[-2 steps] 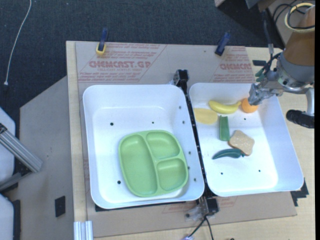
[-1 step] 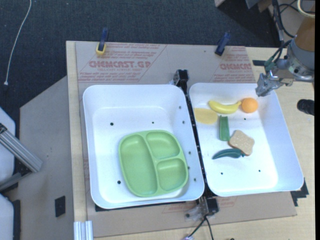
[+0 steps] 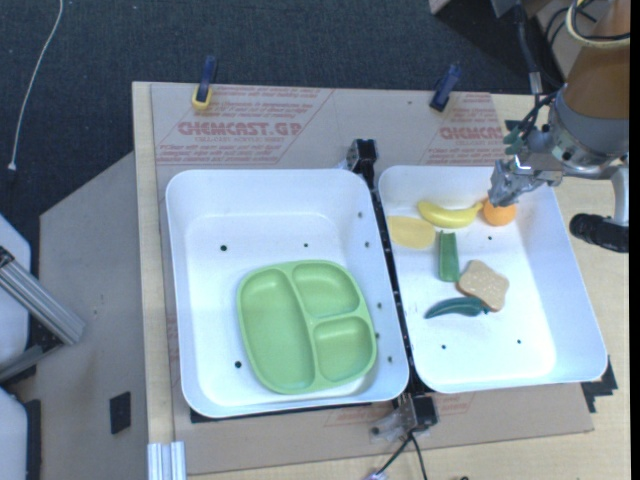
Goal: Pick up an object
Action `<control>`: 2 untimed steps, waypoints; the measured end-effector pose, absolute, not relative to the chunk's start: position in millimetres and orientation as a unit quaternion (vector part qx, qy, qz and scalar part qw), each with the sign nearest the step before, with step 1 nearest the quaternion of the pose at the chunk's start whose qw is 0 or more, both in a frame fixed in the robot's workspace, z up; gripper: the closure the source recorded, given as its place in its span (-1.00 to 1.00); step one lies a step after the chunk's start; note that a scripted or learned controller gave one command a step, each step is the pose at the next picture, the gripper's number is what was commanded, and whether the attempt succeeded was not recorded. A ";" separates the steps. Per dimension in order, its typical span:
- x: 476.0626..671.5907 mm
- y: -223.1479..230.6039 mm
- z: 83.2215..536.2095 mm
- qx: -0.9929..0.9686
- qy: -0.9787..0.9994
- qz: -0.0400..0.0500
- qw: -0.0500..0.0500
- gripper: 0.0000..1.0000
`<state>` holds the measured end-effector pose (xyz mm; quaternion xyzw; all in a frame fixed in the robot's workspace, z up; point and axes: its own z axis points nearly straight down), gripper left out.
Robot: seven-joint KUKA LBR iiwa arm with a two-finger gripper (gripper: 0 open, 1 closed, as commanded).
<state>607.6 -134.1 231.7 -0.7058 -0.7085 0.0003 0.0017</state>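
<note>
My gripper (image 3: 508,190) hangs over the far part of the right bin (image 3: 560,358), directly above a small orange fruit (image 3: 498,214) and partly covering it. To the left of the orange lies a yellow banana (image 3: 447,213). A pale yellow wedge (image 3: 410,231) sits beside the banana. Nearer the middle of the bin are an upright green piece (image 3: 447,255), a slice of bread (image 3: 484,284) and a teal curved pepper (image 3: 455,309).
The left bin (image 3: 200,218) holds a green divided plate (image 3: 305,323). Black clips sit on the ridge between the bins at the far (image 3: 362,155) and near (image 3: 420,410) ends. The near right of the right bin is bare white floor.
</note>
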 end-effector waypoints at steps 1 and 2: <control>596.4 -76.1 224.3 -0.706 -0.709 0.001 0.002 1.00; 589.8 -21.1 224.1 -0.705 -0.709 0.001 0.002 1.00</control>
